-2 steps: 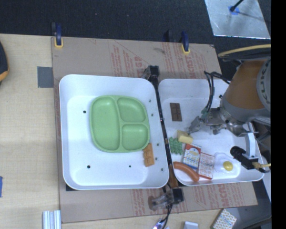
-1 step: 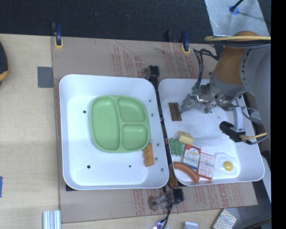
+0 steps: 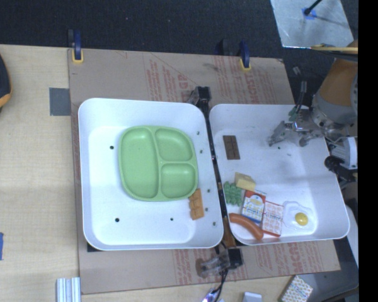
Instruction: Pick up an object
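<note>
Nearest, in the right bin (image 3: pixel 327 187)'s front corner: hot dog (image 3: pixel 246 226), two small cards (image 3: pixel 263 210), fried egg (image 3: pixel 300 218), all close together. Just behind them a green item (image 3: pixel 232 194) and a yellow block (image 3: pixel 244 182) against the left wall. Left bin (image 3: pixel 94 168): orange cracker (image 3: pixel 196 204) at front right, green divided plate (image 3: pixel 157 162) mid-bin. Further back in right bin, a brown chip (image 3: pixel 231 146) lies alone. Tool (image 3: pixel 291 134) sits over right bin's far side, fingers spread open, nothing between them, well apart from the food pile.
</note>
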{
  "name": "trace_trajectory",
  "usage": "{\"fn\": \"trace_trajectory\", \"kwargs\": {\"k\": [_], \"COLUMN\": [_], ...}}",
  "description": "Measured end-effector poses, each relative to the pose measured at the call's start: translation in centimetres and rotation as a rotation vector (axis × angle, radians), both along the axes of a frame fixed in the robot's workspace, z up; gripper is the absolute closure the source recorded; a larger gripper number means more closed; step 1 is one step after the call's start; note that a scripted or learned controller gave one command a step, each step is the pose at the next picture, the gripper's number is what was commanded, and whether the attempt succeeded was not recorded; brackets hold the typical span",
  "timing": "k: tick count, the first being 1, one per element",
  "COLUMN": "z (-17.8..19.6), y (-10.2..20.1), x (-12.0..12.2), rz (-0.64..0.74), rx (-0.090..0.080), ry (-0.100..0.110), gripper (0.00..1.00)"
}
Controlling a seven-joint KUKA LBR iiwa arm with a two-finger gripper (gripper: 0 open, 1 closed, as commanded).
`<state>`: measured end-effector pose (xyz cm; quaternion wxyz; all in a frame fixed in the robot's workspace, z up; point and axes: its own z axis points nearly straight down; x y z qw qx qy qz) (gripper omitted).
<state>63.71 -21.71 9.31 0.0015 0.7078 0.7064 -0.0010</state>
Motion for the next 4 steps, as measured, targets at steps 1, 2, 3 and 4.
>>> {"fn": "trace_trajectory", "kwargs": {"k": [1,2,3,4], "z": [17.2,4.3,4.5,-0.4], "y": [3.7,2.1,11.3,11.8], "x": [2.1,-5.6,-6.1,-1.4], "rz": [0.01,0.003,0.014,0.009], "rx": [-0.001,0.006,0.008,0.002], "ry": [-0.016,0.018,0.007,0.003], "gripper": [0.0,0.0,0.0,0.0]}}
